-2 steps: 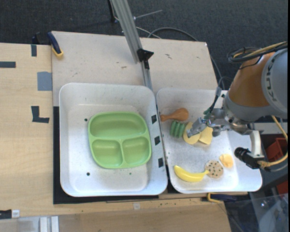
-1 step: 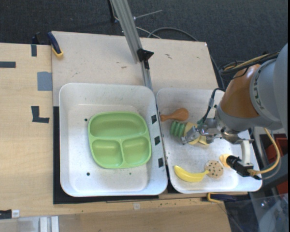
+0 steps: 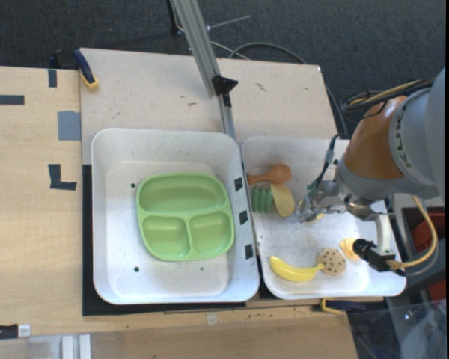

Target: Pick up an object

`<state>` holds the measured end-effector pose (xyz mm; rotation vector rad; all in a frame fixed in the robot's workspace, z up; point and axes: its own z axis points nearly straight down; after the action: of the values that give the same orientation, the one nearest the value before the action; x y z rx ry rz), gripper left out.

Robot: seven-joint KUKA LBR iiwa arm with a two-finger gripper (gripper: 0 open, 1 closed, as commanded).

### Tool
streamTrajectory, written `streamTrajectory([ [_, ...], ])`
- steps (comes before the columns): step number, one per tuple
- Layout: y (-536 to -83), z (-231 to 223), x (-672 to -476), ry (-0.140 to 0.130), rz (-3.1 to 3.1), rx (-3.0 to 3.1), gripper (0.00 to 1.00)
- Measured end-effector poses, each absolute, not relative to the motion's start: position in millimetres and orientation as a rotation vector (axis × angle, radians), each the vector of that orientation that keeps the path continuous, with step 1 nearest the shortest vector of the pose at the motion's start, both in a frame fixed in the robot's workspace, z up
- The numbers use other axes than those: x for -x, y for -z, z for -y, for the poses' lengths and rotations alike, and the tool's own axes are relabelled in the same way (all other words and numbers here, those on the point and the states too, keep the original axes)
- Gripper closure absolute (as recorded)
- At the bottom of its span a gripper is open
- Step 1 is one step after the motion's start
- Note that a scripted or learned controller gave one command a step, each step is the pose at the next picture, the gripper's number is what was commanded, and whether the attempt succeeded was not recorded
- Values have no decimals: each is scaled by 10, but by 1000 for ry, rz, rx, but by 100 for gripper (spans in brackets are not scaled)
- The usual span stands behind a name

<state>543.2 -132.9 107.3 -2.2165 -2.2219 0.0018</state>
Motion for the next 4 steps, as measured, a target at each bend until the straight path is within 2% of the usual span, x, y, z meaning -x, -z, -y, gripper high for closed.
streamTrajectory([
  [1, -1677, 1278, -5499, 4, 2227, 2222, 100],
  [2, -2264, 1322, -5436, 4, 2226, 2223, 100],
  [3, -2366, 1318, -5440, 1, 2224, 2220, 100],
  [4, -2433, 819, -5452, 2, 2228, 2213, 100],
])
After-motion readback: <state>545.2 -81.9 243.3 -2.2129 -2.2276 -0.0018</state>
